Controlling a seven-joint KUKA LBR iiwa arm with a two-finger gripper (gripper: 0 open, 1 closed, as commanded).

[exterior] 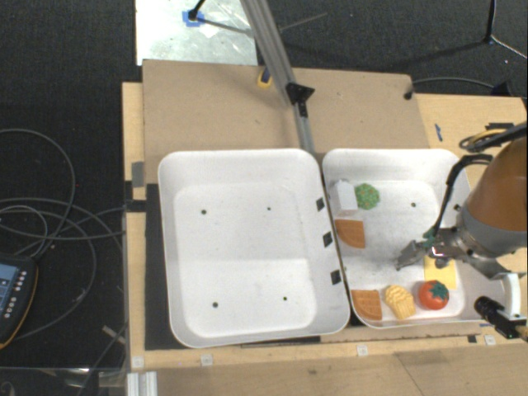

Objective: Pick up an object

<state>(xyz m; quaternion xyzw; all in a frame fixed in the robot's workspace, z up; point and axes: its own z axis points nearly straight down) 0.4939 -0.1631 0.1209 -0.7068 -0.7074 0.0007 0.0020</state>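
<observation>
The right bin (388,170) holds several small objects. A white block (342,195) and a green broccoli-like piece (367,195) lie near its back left. An orange wedge (351,233) sits below them. Along the front edge lie another orange piece (367,304), a yellow corn-like piece (400,301) and a red tomato (435,295). A yellow block (443,272) lies just behind the tomato. My gripper (424,254) hangs low in the right bin, at the yellow block's left edge, and partly covers it. I see nothing clearly held.
The left bin (177,221) stands beside the right one, joined by dark clips (327,238). A slanted grey pole (272,40) crosses the back of the bench. Cables and a handheld pendant (12,291) lie on the floor at left.
</observation>
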